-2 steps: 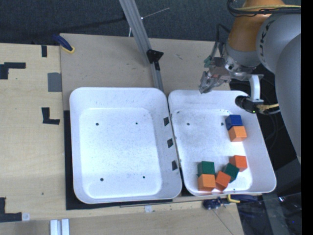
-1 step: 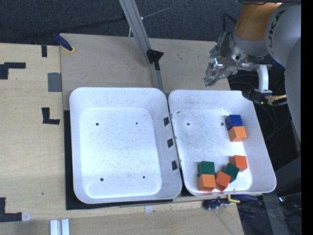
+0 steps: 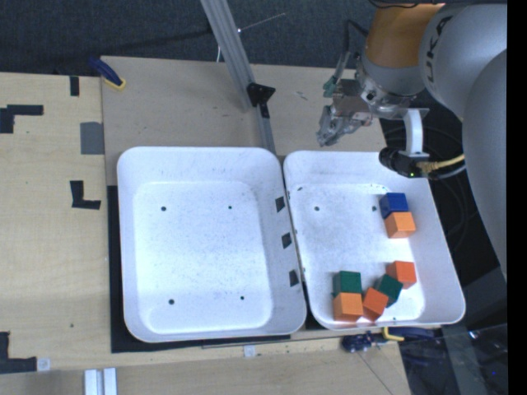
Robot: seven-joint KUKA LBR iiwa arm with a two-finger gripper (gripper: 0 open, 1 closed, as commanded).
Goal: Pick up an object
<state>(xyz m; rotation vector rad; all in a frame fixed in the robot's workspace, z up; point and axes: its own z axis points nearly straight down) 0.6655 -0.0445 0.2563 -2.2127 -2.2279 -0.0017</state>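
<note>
The right bin (image 3: pixel 329 220) holds several small blocks. A blue block (image 3: pixel 394 203) sits on top of an orange one (image 3: pixel 400 224) near the right wall. At the front lie a green block (image 3: pixel 348 281), an orange block (image 3: pixel 347 304), another orange block (image 3: pixel 375 302), a dark green block (image 3: pixel 389 288) and an orange block (image 3: pixel 403 271). My gripper (image 3: pixel 331 132) hangs above the bin's far rim, well apart from all the blocks, with nothing seen between its fingers.
The left bin (image 3: pixel 202 241) stands beside the right one. A slanted metal bar (image 3: pixel 235 48) runs down to the gap between the bins. A blue and yellow clamp (image 3: pixel 108 72) lies at the back left of the bench.
</note>
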